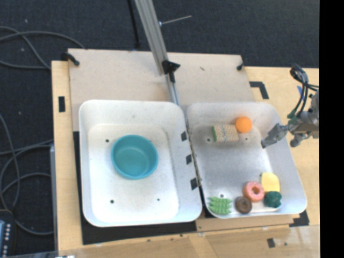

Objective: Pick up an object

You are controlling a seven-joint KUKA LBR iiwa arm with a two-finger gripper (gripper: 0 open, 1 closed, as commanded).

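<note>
Jaws look spread on your gripper (280, 134), nothing between them. Just beyond it sits the orange ball (243, 124), touching the striped block (224, 134). It's probably light, smooth, roll-prone; pinch across its middle.

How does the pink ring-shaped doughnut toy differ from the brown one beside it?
The pink ring-shaped doughnut toy is pink and looks larger; the brown ring-shaped doughnut toy is dark and smaller. The pink one lies nearer the yellow block, the brown one nearer the green ridged toy. Both are rings in the right white bin.
</note>
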